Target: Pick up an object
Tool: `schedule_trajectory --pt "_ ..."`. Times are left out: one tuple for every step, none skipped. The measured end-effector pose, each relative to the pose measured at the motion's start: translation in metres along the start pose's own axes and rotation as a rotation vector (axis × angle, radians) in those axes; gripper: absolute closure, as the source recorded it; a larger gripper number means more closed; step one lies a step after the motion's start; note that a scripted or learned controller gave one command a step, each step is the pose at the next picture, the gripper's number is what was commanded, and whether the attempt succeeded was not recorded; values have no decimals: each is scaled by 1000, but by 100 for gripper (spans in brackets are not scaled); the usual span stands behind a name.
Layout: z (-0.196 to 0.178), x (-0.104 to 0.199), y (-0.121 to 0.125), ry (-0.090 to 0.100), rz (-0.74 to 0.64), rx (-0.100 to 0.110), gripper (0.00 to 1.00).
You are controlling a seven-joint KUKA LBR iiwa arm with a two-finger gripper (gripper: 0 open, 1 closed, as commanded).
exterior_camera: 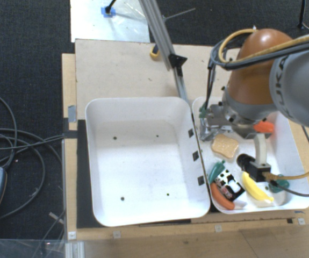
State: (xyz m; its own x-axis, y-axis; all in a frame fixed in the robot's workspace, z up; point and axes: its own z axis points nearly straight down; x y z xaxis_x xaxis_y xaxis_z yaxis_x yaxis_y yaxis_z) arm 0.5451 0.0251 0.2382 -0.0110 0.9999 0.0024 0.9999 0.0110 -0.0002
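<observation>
Two white bins are seen on the tabletop (116, 69); the gripper (214, 123), its grasp state indiscernible, is poised above the right bin (296, 144) beside a bread slice (225, 147).

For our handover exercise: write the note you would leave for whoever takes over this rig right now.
Gripper: low over the right bin, near its left wall; nothing seen held.
Objects: all in the right bin. Tan bread-like piece just below the gripper; yellow banana, red sausage-like piece, black-and-white block and green piece in the near corner.
Done: no pick visible yet.
Left: grasp one object and lift it.
</observation>
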Motion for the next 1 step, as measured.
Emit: schedule_trajectory --pt "-1 51 -6 1 0 -1 100"
